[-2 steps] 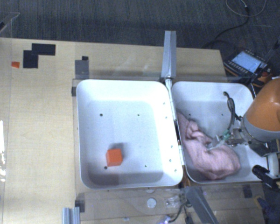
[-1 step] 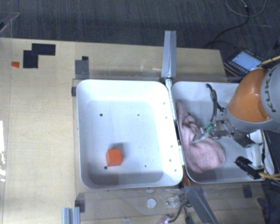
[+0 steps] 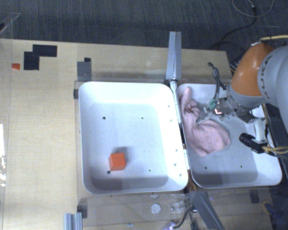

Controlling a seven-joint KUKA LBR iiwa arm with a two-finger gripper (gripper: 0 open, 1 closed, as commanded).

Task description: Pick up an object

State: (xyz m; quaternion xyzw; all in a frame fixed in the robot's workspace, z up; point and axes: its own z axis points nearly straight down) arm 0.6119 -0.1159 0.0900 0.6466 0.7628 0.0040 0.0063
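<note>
**Ana:** Camera view has the pink cloth bunched against the left wall of the right bin, with a strip of it running up toward that bin's far left corner.

**Ben:** And the gripper?

**Ana:** Low over the cloth's upper right part, near the middle of that bin. Whether the tips are spread or pinching fabric, I cannot tell; they are small and the wrist crowds them.

**Ben:** So no confirmed hold.

**Ana:** None. My guess is the arm is at the grasp itself. The risk is the fabric: a soft heap may slip out of a shallow pinch, or only a loose fold may come up while the rest drags along the bin floor.

**Ben:** Anything nearby to snag?

**Ana:** The divider between the bins sits just beside the cloth, so a trailing end could catch there on a lift. The orange block lies in the left bin, toward its near edge, well apart from all this.

**Ben:** And the counter?

**Ana:** Pale wood, with black patches near its far left corner.
</note>
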